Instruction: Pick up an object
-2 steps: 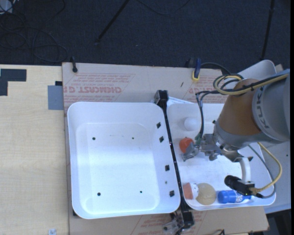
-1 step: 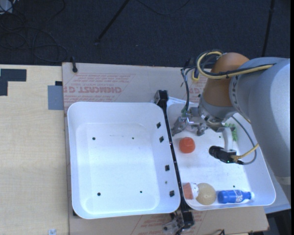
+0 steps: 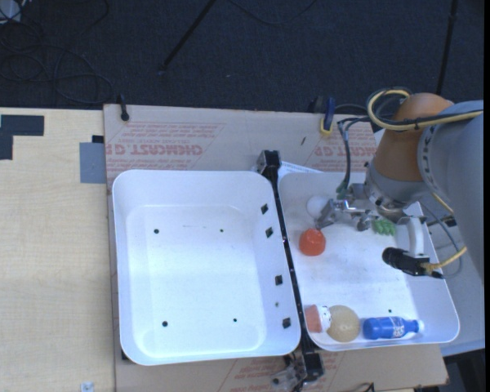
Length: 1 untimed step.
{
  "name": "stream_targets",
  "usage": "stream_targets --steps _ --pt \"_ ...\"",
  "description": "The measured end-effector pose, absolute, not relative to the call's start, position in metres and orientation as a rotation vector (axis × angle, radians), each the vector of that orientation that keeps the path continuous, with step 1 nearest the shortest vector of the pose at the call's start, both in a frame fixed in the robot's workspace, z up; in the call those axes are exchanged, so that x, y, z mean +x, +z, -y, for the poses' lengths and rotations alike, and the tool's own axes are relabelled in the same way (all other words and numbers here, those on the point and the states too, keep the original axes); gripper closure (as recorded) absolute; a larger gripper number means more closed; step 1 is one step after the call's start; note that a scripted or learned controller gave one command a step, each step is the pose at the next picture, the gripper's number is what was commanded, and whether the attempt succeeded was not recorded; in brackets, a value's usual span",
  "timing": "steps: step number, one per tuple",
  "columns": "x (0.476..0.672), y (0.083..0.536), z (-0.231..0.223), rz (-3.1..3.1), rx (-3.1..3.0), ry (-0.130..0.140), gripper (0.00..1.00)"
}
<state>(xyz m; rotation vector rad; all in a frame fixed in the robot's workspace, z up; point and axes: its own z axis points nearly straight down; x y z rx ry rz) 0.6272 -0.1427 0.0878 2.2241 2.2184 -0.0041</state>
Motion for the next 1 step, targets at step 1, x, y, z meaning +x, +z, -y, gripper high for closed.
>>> stream_targets --steps 1 --pt "0.5855 0.0872 0.1485 -2.224 2.226 -0.006 0.0"
